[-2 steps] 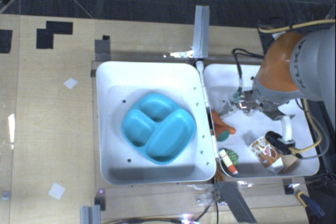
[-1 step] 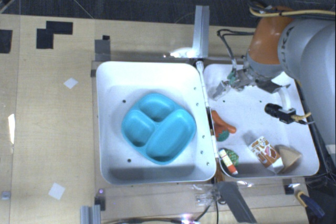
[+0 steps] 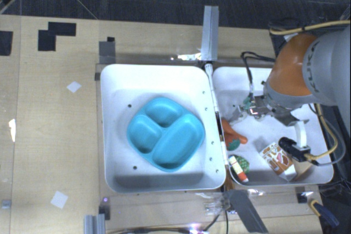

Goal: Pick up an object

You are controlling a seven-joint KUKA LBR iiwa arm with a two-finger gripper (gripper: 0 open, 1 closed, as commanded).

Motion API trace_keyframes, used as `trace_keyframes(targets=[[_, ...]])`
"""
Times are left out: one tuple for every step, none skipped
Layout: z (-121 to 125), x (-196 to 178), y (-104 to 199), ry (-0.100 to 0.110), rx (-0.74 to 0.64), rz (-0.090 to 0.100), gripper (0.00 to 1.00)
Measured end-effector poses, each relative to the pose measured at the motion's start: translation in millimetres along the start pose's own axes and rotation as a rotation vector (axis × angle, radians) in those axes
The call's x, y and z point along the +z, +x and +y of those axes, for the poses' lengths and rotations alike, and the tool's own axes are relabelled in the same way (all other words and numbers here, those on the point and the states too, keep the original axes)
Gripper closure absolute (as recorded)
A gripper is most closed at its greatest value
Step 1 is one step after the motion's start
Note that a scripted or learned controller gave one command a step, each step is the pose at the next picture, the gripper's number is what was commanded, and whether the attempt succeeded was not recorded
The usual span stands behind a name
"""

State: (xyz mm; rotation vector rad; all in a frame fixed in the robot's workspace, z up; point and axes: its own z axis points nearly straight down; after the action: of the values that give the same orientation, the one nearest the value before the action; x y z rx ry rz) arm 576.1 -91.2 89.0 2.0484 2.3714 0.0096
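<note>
Two shallow white bins sit side by side on the wooden bench (image 3: 49,134), touching along a shared middle edge.

Left bin (image 3: 118,90), centre-left of frame: holds one thing, a blue dish (image 3: 164,133) w/ three compartments. It lies flat, turned at an angle, roughly mid-bin, apart from all four walls.

Right bin (image 3: 230,82), centre-right of frame: holds several small items, all in its lower half.
- Orange carrot-shaped toy (image 3: 231,132), lying on its side close to the bin's left wall.
- Green piece (image 3: 234,144), just below the orange toy and touching it or nearly so; can't tell if they're one item.
- Small white/red/green packet (image 3: 239,167) in the lower-left corner, against the wall.
- Brown-and-white carton (image 3: 277,159) lower right, tilted, well apart from the packet.

Arm (image 3: 318,71) comes in from the right edge, grey w/ orange band, over the upper right of the right bin. The hand (image 3: 249,108) is over that bin's upper-left area, just up and right of the orange toy, which is the nearest item. Can't tell whether the hand is released or clenched, as the view is too small and cluttered there. As for the task obj, all four small items lie on the bin floor.
</note>
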Motion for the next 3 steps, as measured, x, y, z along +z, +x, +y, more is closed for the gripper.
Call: trace_keyframes(targets=[[-82.9,-2.2,13.9,-0.004,-0.021,-0.002,0.00],[-89.6,-1.8,-32.1,-0.007,-0.199,-0.004,0.00],[-68.4,-39.1,-31.8,0.004,-0.451,0.001,0.00]])
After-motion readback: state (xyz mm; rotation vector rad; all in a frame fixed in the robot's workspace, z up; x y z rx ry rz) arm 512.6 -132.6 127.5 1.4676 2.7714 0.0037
